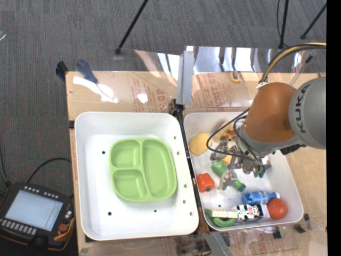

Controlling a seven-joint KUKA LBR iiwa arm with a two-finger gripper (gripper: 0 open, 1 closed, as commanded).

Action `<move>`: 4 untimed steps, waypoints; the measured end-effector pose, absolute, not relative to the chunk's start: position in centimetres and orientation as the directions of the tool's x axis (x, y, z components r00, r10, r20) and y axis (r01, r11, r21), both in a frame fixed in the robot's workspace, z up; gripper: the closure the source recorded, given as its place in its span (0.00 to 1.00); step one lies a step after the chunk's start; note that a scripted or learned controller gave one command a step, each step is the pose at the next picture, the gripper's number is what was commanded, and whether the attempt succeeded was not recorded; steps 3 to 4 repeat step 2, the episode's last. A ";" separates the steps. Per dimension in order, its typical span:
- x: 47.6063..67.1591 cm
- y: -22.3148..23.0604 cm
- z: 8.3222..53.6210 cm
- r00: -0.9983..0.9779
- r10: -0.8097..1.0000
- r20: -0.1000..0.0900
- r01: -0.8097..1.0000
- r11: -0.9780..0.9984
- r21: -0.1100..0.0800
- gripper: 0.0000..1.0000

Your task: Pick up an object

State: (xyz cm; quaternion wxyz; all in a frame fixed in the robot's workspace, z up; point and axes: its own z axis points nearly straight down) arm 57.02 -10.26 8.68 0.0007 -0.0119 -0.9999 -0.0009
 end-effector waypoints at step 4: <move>64.7 -4.3 19.3 -1.000 0.017 -0.013 0.017 1.000 0.002 1.00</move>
